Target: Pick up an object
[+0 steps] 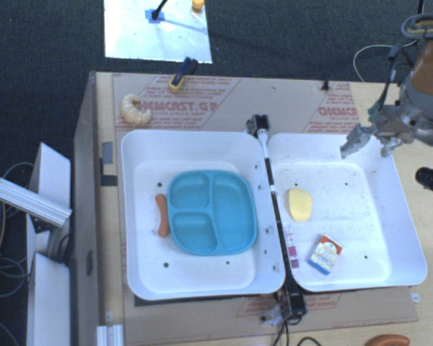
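Hanging over the far right corner of the right bin (390,265), the tool (370,141) shows two grey fingers spread apart, with nothing between them; one fingertip (348,145) points toward the bin's back wall, the other sits just to its right. Taking the right bin as the landmark: a pale yellow object (299,204) lies on its floor near the left wall, close to the black divider rail (273,193) that runs between the two bins, and well apart from the tool. A small carton (325,254) with white, orange and blue print lies nearer the bin's front edge, right of and in front of the yellow object. Left of the right bin, the left bin (141,265) holds a blue divided tray (211,212), with an orange sausage-shaped item (162,215) just beside the tray's left edge. Behind the bins, on the brown cardboard covering the table (224,103), a pale curled piece (135,109) rests near the far left corner.
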You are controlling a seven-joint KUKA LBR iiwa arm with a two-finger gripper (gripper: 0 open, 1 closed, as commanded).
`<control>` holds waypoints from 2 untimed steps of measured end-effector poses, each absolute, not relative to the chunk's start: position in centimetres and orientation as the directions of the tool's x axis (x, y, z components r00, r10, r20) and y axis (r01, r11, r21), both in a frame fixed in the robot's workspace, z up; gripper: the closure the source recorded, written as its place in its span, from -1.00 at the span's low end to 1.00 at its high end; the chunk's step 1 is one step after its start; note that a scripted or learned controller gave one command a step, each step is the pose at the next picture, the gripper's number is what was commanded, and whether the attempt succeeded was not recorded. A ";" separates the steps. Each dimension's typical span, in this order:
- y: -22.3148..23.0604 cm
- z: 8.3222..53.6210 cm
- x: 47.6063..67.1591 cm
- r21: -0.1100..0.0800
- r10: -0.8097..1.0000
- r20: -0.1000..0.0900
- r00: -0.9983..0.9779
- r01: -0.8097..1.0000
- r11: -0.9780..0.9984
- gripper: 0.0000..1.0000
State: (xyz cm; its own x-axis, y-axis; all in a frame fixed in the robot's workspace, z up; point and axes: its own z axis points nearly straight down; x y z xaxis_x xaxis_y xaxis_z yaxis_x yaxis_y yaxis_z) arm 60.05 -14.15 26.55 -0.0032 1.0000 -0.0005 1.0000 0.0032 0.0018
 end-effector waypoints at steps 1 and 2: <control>-10.3 16.8 56.2 -0.001 1.000 0.000 -0.003 1.000 0.003 -1.00; -8.6 8.4 59.1 0.001 1.000 0.000 -0.003 1.000 0.003 -1.00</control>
State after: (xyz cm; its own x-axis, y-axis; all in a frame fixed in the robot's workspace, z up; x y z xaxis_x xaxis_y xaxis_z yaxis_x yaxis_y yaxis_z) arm 59.10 -8.63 8.42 -0.0029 1.0000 0.0001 1.0000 0.0029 0.0009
